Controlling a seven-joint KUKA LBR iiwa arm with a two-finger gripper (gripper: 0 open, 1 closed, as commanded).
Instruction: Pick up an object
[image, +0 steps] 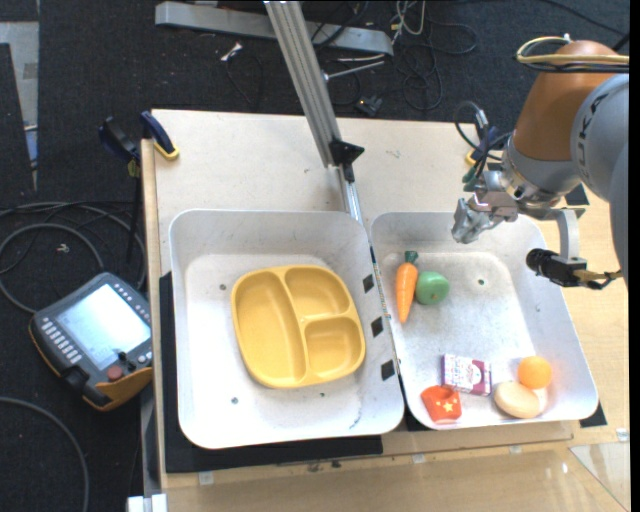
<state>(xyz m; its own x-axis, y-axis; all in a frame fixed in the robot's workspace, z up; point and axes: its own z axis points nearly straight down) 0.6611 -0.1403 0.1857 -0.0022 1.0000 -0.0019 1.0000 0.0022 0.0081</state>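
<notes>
In the right bin (560, 320) an orange carrot (405, 289) with a green top lies beside a green round fruit (432, 288). Along the bin's near side sit a red piece (441, 403), a small pink and white box (466, 374), a pale oval piece (518, 400) and an orange ball (535, 372). My gripper (466, 228) hangs over the far edge of the right bin, up and to the right of the carrot, with nothing seen in it.
The left bin (195, 300) holds a yellow divided tray (298, 325). A slanted metal pole (315, 95) rises from between the bins. A teach pendant (90, 340) lies on the floor at the left.
</notes>
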